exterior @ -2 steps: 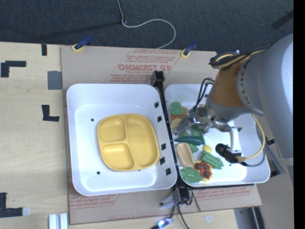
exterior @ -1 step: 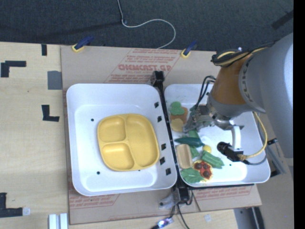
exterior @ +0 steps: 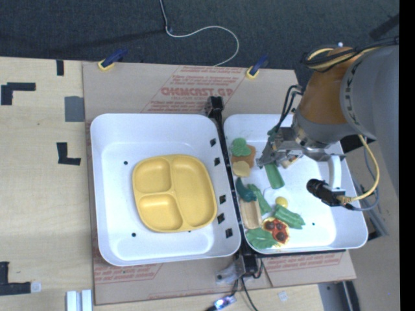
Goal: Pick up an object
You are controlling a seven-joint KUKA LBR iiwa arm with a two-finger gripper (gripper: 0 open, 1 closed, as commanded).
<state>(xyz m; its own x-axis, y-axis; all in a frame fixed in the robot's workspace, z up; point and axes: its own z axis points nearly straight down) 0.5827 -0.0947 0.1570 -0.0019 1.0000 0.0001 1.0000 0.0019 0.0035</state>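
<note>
My gripper [exterior: 271, 162] reaches down into the right bin [exterior: 324, 238] from the right, its dark fingers hanging over the bin's middle. A green cucumber-like piece [exterior: 273, 175] lies just under the fingertips; whether the fingers touch it I cannot tell. To the left of the gripper sit a green toy vegetable [exterior: 240, 147] and a tan round piece [exterior: 241, 168]. Further forward lie a teal piece [exterior: 246, 190], a tan bun-like piece [exterior: 249, 214], a small yellow ball [exterior: 281, 202], a green leafy piece [exterior: 290, 218] and a red-topped slice [exterior: 277, 228].
The left bin [exterior: 110, 141] holds a yellow divided plate [exterior: 174, 192]. A black divider with clips [exterior: 224, 173] runs between the bins. A white cable [exterior: 201, 34] loops over the dark floor behind the bench. The arm's grey body [exterior: 363, 96] overhangs the right bin's far right side.
</note>
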